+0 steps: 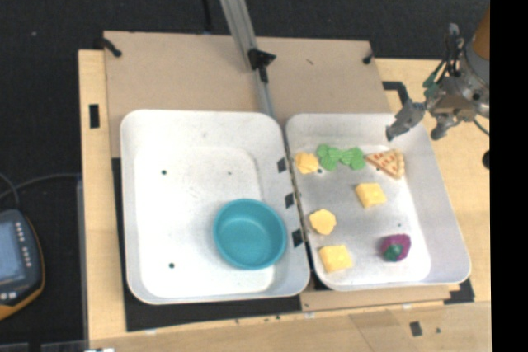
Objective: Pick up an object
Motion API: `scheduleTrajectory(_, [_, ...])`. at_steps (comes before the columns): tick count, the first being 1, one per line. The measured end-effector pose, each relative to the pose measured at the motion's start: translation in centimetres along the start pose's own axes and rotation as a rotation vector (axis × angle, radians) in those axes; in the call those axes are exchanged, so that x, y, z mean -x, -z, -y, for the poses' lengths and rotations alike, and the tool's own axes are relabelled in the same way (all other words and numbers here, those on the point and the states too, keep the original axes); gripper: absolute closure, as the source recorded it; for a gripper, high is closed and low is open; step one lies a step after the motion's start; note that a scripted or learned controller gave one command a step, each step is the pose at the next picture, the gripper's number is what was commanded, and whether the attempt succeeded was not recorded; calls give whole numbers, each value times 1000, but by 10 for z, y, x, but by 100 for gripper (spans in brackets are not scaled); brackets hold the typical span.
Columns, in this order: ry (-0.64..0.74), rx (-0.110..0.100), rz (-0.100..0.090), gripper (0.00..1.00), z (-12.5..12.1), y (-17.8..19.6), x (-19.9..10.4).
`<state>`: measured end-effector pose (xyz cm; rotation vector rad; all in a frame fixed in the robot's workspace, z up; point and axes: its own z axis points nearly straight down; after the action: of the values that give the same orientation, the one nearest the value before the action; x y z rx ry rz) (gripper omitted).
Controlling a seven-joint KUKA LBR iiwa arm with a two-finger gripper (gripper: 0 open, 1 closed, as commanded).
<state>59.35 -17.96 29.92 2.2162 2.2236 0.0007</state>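
Orange-crusted, the pizza slice toy (pixel 387 163) is seen in the right bin (pixel 441 202), just below and left of the gripper (pixel 422 126). The gripper is held over that bin's upper right rim, its two fingers spread apart with nothing between them. A green piece (pixel 340 157) lies left of the slice.

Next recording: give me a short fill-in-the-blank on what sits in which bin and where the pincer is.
1. The blue bowl sits in the ____ bin.
2. The pincer hovers over the right bin's far ____ corner.
3. The green piece lies between a yellow piece and the ____-shaped slice.
4. The purple object lies in the ____ bin.

Missing words: left; right; triangle; right
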Motion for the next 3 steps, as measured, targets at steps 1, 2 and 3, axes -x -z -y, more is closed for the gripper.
scheduleTrajectory(1, [0, 0, 0, 0, 0, 0, 0])
scheduleTrajectory(2, [-4, -7, 0, 0, 3, -63, 0])
scheduleTrajectory(3, [-4, -5, -1, 0, -1, -120, -6])
